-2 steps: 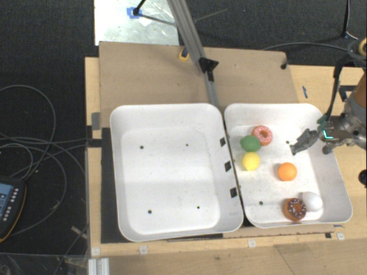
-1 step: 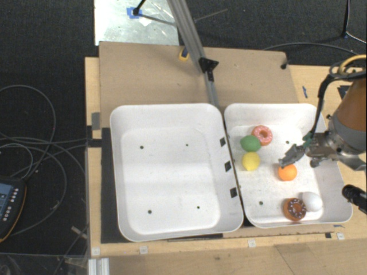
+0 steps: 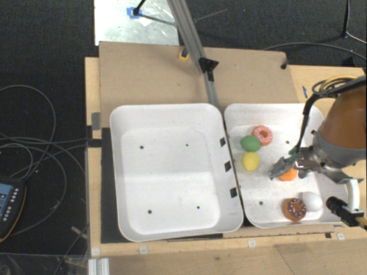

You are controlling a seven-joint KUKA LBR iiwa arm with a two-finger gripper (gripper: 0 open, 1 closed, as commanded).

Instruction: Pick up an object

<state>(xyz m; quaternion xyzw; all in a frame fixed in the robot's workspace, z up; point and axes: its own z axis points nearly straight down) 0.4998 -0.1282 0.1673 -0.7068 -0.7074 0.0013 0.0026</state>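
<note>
two white bins are seen side by side on the table. the left bin and the right bin touch along their inner rims, where small black clips are set.

the arm is seen reaching in from 3 o'clock, its orange band above the grey wrist. the gripper is lowered into the right bin, near the bin's middle, with dark fingers pointing toward 9 o'clock. an orange object is seen right at the fingertips, partly covered by them; whether it is clamped between the fingers or merely lies under them cannot be told, and whether the fingers are apart or together cannot be told either.

at 10 o'clock from the gripper a pink ringed donut is found, and touching it at its 7 o'clock side a green ball. just below the green ball, at its 6 o'clock, a yellow ball is placed, close to the bin's left wall and near the gripper's 9 o'clock side.

toward 5 o'clock from the gripper, near the bin's lower rim, a brown donut is seen, with a white egg touching it at its 2 o'clock side.

a grey pole is seen slanting across the table from 12 o'clock toward the bins.
</note>
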